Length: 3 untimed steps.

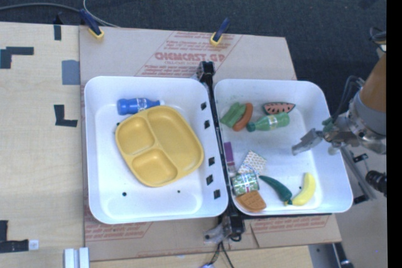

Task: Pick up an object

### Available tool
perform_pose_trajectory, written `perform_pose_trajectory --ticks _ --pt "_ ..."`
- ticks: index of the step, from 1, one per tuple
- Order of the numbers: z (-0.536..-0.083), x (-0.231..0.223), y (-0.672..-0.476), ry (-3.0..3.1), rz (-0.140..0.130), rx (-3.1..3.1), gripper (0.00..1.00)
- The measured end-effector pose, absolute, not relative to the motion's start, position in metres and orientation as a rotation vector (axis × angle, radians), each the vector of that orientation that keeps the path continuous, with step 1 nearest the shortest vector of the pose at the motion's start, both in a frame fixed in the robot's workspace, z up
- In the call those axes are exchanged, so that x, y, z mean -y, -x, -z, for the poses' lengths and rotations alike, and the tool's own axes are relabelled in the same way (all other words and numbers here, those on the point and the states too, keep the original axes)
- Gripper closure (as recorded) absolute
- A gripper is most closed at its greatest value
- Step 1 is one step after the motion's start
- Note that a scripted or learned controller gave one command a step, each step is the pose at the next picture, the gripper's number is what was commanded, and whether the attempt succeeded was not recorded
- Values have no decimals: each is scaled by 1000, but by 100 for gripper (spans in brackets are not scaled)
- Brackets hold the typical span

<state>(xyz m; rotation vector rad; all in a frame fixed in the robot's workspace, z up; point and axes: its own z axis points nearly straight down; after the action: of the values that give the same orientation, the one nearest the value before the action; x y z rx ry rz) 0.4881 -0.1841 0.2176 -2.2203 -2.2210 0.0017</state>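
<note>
Right bin (317, 97) contents: a green bottle (269, 123) lying on its side near centre; a watermelon slice (278, 108) just above it; a green vegetable (232, 113) and an orange piece (243, 117) side by side to its left. Toward the near edge: a yellow banana (304, 189), a dark green pepper (276, 187), a small can (244, 183), an orange wedge (252, 201) and a checkered packet (253, 162).

The jaws (305, 142) sit over the bin's right side, between bottle and banana, nothing between them; spread or closed cannot be told.

Left bin (94, 154): a yellow divided plate (159, 145), with a blue bottle (135, 105) beside its far edge. Both bins rest on the desk (38, 135).
</note>
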Motion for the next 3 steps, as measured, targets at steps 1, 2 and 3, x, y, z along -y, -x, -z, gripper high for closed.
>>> perform_pose_trajectory --ticks 1,2,3 --pt "-97 162 -483 2218 -2 2219 0" --pt "-86 116 -564 2221 5 2228 0" --pt "-86 95 -585 2224 -1 2225 0"
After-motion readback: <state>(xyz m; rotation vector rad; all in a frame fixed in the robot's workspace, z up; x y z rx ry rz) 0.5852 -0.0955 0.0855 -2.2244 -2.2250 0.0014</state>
